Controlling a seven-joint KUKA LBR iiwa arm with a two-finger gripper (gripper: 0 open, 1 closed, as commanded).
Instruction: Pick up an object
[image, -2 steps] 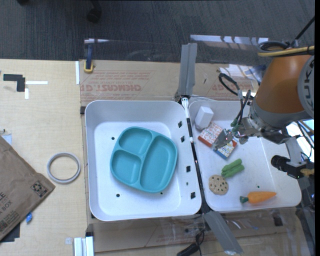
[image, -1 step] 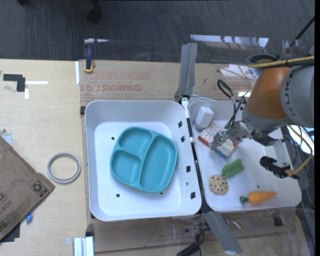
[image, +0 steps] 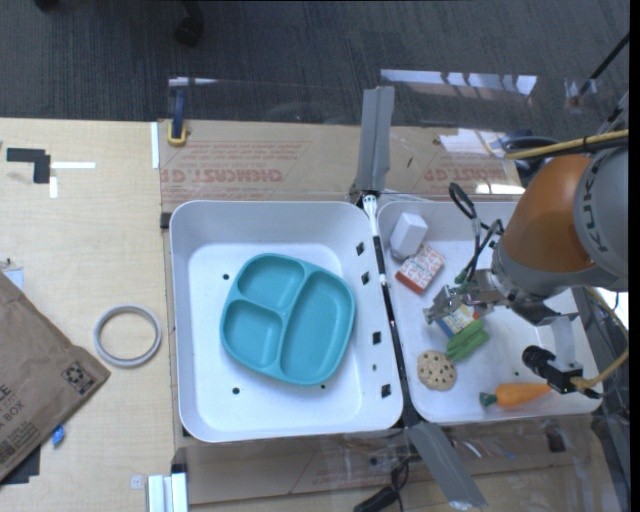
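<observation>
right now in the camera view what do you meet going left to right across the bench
cardboard box → tape ring → teal divided plate → cookie → carrot

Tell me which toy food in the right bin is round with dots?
The cookie, a tan disc with dark spots, near the front of the right bin. The carrot is long and orange, and the green vegetable is long too.
</observation>
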